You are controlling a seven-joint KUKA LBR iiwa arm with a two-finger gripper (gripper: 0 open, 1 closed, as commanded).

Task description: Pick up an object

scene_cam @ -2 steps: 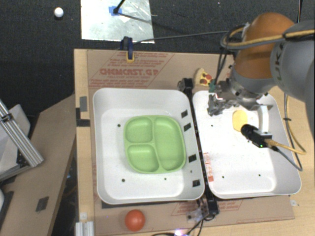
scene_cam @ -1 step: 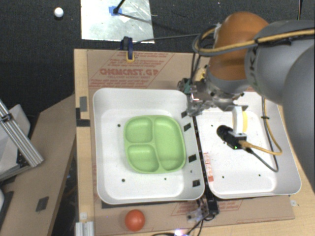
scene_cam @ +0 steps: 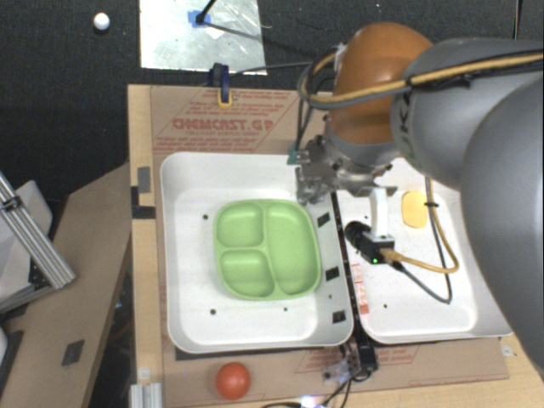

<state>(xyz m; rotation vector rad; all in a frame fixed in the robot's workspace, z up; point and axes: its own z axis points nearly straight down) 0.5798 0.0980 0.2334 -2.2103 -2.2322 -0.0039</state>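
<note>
A light green divided plate (scene_cam: pixel 265 247) lies flat in the left white bin (scene_cam: pixel 191 313). A small yellow object (scene_cam: pixel 414 209) rests in the right white bin (scene_cam: pixel 425 313), near its back, partly hidden by the arm. My gripper (scene_cam: pixel 344 195) hangs below the orange wrist band, over the strip where the two bins meet, just past the plate's back right corner. Nothing is seen held in it. A black part with a yellow cable hangs beside it over the right bin.
An orange-red ball (scene_cam: pixel 232 380) sits on the cardboard in front of the left bin. A blue and yellow clamp (scene_cam: pixel 221 86) stands at the back edge of the cardboard. The big grey arm covers the right bin's far side.
</note>
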